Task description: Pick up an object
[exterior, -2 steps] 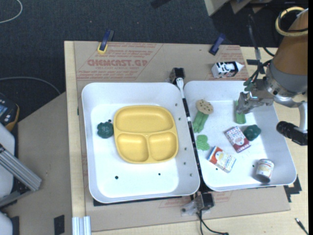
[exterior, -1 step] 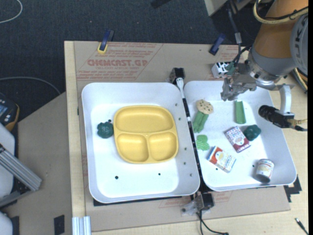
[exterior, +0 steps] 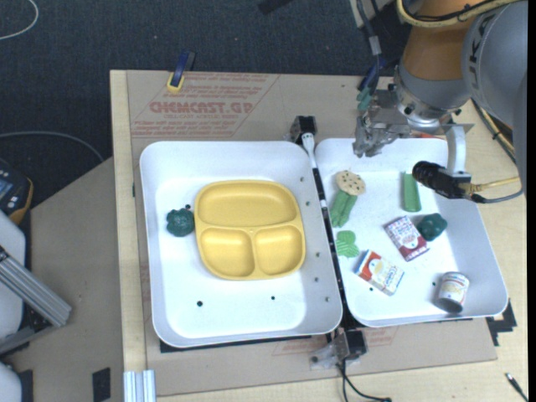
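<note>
Over the far edge of the right bin (exterior: 494,275), the claw (exterior: 368,145) hangs with nothing between its fingers; finger spacing cannot be told. No object is lifted; the grasp remains undone.

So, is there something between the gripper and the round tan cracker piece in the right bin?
Nothing visible blocks it. The gripper hangs over the right bin's back edge, and the cracker piece lies just in front of it, with bare white floor between.
</note>
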